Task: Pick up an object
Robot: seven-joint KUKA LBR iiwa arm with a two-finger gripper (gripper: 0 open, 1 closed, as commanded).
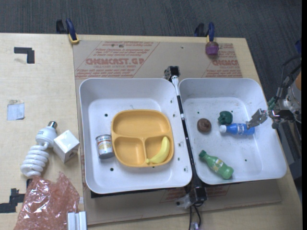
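Glossy white plastic bins; smooth yellow plastic tray; metal can

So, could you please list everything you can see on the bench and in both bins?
bins: 2, white, side by side mid-bench
tray: 1, yellow, three compartments, left bin
banana: 1, yellow, tray's lower right compartment
can: 1, silver, left bin, left of tray
blue bottle: 1, white cap, right bin
green bottle: 1, right bin, front
green lump: 1, dark green, above blue bottle
brown lump: 1, right bin, left part
bulb: 1, white spiral, bench left
box: 1, white, beside bulb
plastic wrap: 1, pinkish, bottom left
clamps: 2, blue, back edge
gripper: 1, grey, at blue bottle's right end
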